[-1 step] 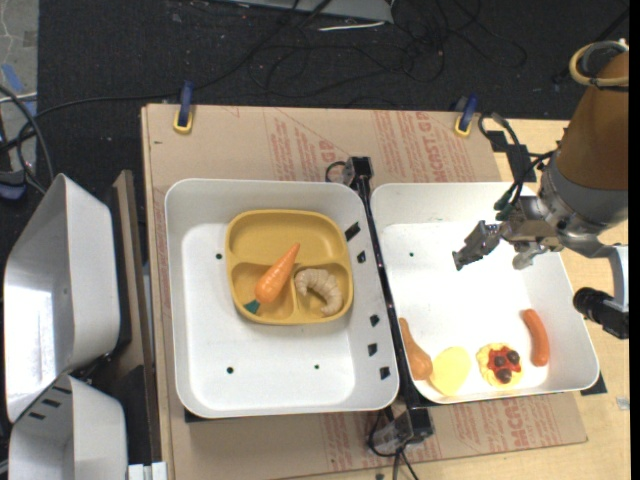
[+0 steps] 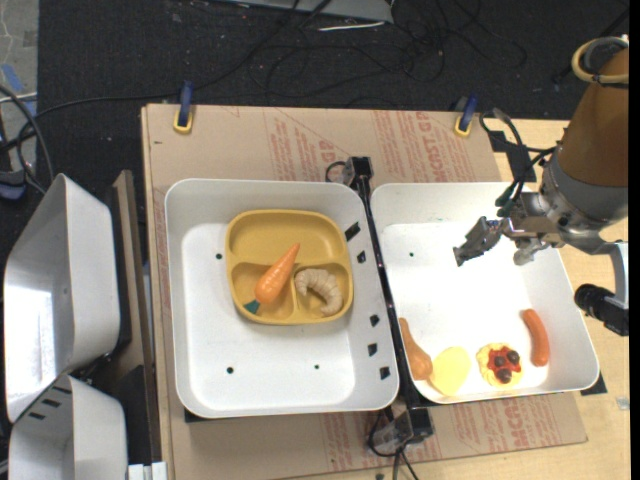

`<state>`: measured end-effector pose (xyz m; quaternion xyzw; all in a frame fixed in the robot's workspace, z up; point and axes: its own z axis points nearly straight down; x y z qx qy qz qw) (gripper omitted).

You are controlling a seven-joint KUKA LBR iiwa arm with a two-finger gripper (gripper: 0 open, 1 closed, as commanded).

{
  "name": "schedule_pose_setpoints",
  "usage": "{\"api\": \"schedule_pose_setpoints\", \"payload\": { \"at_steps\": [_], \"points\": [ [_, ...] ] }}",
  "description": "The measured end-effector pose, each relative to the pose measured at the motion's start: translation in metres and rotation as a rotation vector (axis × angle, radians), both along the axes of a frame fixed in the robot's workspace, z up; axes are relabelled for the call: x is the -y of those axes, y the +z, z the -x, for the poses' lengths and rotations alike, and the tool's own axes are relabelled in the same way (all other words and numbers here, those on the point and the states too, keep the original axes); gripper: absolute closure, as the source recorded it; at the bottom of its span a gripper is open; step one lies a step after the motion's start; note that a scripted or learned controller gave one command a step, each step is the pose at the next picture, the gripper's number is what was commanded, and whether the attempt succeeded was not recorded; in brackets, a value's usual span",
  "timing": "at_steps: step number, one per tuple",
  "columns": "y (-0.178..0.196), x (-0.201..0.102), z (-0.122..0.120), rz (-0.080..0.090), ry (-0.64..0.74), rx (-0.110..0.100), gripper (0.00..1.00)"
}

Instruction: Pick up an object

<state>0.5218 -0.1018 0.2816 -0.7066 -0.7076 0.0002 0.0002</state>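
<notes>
Reaching into the right bin point(image 2: 560, 268), the arm point(image 2: 600, 148) places the gripper point(image 2: 478, 241) over bare white floor in the far half of that bin.

**Gripper state.** The gripper appears as a dark shape angled toward the lower left of the view. Whether it is open or closed cannot be told at this resolution. No object is seen in its grasp.

**Objects, located from the gripper.**
- Sausage point(image 2: 538, 336): near the gripper, toward the near right corner of the bin.
- Tart point(image 2: 500, 363): nearward of the gripper, just beside the sausage.
- Yellow disc point(image 2: 450, 369): nearward and slightly left, at the near wall.
- Orange piece point(image 2: 414, 349): nearward and left, touching or just beside the disc, along the divider.
- Plate point(image 2: 245, 243): well apart to the left, in the left bin point(image 2: 200, 358). It carries a carrot point(image 2: 277, 273) and a shrimp point(image 2: 320, 290) in separate compartments.

**Progress.** The task is not yet done. All objects lie on a bin floor or on the plate; none is lifted. The gripper is apart from every object.

**Remaining steps, as judged.**
1. Select a target. The four right-bin objects are the closest candidates.
2. Move the gripper nearward over the target.
3. Descend, close on the target and lift.

**Caution.** The disc and orange piece lie close to the wall, which likely limits clearance. The sausage has open floor around it.
</notes>
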Motion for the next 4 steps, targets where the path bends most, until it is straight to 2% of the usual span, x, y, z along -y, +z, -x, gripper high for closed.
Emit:
{"api": "schedule_pose_setpoints", "payload": {
  "at_steps": [1, 3, 4],
  "points": [
    [-0.058, -0.005, 0.008, -0.001, -0.003, -0.005, 0.0],
    [-0.157, 0.007, 0.017, -0.001, -0.004, -0.004, 0.0],
    [-0.144, 0.007, 0.015, -0.001, -0.004, 0.0, 1.0]
  ]
}}
